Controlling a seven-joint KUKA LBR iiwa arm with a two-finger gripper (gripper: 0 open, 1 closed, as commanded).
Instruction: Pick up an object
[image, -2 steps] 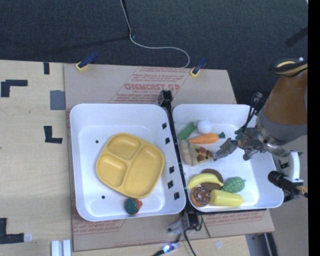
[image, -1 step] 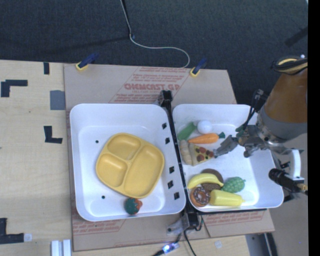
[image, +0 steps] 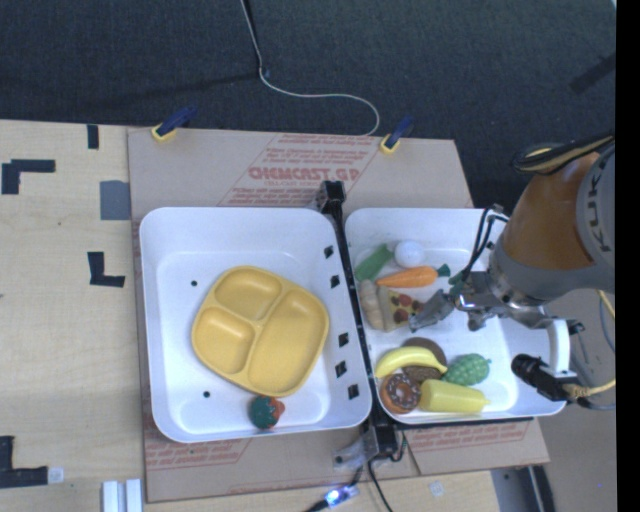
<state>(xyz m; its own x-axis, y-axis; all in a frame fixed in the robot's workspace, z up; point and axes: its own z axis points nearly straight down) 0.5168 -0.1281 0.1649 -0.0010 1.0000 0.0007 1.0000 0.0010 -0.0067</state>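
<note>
Overhead, the single view looks down on a surface (image: 60, 300) that carries two shallow white bins side by side. The left bin (image: 160, 330) holds a yellow divided plate (image: 262, 328), lying flat near the middle, and a small round toy of teal and red (image: 265, 411) just beside the plate's near edge.

The right bin (image: 440, 222) is crowded with toy food. A green piece (image: 373, 262) lies near the dividing wall, with a white ball (image: 409, 251) close beside it and a carrot (image: 410, 277) just below both. A pale slice dotted with small coloured bits (image: 385, 303) sits under the carrot. Nearer the front are a banana (image: 408, 359), a brown doughnut (image: 402, 392) touching it, a yellow cylinder (image: 451, 398) along the front wall, and a bumpy green item (image: 467, 369) just above that cylinder.

The grey arm (image: 550, 235) (its orange band is plain above the wrist) reaches in from the right, and the claw (image: 432, 312) sits low in the right bin, next to the pale slice and above the banana. Whether the claw is released or clenched cannot be told, and nothing can be seen held in it. Every toy appears to rest on a bin floor.
</note>
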